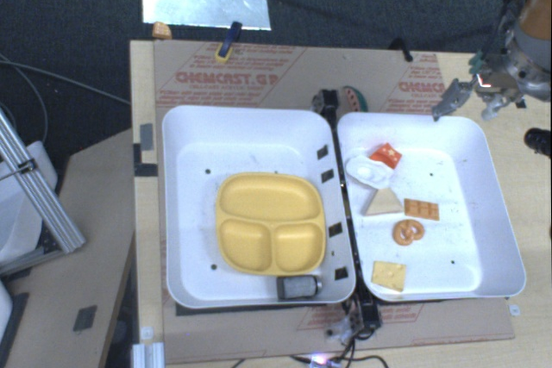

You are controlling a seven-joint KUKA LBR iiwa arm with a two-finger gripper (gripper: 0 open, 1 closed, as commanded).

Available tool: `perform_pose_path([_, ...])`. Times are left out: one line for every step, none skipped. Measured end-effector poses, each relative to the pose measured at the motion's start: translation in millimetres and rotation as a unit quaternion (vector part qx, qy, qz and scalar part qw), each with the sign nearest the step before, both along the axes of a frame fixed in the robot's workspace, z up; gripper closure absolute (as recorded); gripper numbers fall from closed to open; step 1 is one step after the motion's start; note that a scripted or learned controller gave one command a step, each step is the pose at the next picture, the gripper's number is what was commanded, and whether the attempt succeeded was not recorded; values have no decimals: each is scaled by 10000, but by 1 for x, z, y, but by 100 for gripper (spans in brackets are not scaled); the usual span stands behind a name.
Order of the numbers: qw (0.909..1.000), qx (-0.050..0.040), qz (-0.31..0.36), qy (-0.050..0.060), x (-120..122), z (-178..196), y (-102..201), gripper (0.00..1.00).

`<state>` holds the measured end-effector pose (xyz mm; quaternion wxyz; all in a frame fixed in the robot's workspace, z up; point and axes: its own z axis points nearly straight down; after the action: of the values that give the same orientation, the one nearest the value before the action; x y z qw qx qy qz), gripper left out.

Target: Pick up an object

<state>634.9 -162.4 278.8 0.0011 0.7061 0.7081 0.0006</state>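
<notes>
Starting big: the bench point(259, 69) carries two white bins side by side, and the arm point(530, 30) comes in at the top right corner of the view. The gripper point(473, 99) hangs over the far right corner of the right bin point(496, 211), fingers spread apart, nothing between them.

Well to the jaws' left and nearer the camera sits the left bin point(185, 185), and inside it a yellow tray point(270, 222) with three compartments, one long one at the back, two smaller ones in front. Just past the tray's near edge, a small grey block point(298, 287) rests against the bin's front wall.

Now the right bin, below the jaws and a little left of them, where the pickable pieces lie. A white piece point(366, 171) with a rounded, lumpy outline sits closest to the divider, touching a red packet point(385, 155) that lies tilted beside it, nearest the jaws of the lot. Nearer the camera comes a pale tan wedge point(383, 202), triangular, and just right of it a brown cracker point(421, 208), rectangular with scored squares. Nearer still, an orange-brown pretzel point(408, 231), looped. Farthest from the jaws, near the front wall, a flat yellow square point(388, 275) like a cheese slice.

All pieces lie flat on the bin floor, well apart from the fingers.
</notes>
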Motion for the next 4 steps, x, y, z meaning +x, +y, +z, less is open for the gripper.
perform_pose_path([10000,13,-40,56,-80,-111,-47,0])
perform_pose_path([10000,14,-18,30,-126,-179,-44,0])
perform_pose_path([10000,-17,-7,-35,-146,-192,-9,0])
perform_pose_path([10000,-15,-2,-32,-146,-192,39,0])
